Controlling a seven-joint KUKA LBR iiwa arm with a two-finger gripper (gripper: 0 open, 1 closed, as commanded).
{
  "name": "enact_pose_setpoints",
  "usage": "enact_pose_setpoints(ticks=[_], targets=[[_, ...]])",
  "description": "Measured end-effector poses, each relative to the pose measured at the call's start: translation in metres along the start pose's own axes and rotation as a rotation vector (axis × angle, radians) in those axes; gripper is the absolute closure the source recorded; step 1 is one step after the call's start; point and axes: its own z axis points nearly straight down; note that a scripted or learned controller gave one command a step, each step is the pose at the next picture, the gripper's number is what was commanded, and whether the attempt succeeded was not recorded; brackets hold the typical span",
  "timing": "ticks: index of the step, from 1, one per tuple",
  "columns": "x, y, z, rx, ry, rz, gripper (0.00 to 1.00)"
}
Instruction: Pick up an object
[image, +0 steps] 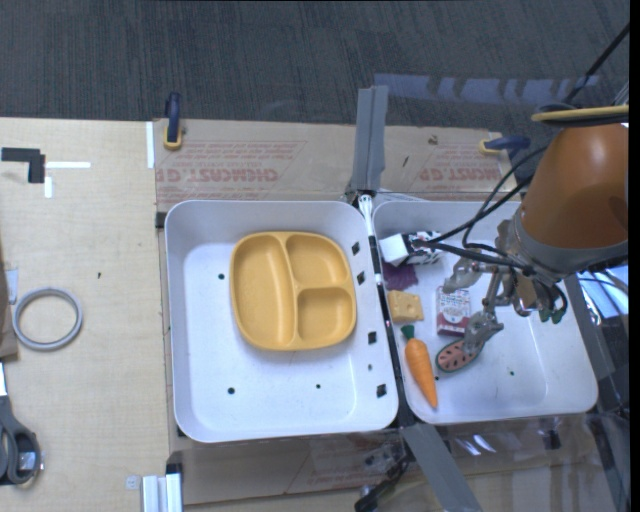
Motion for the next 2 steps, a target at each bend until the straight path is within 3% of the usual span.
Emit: enact_pose_setpoints(ticks=[1, 2], targets=[[-0.017, -0.039, 0.078, 0.001, -0.003, 0.289, 0.00], [-0.043, -0.009, 0.084, -0.001, -0.016, 0.745, 0.00]])
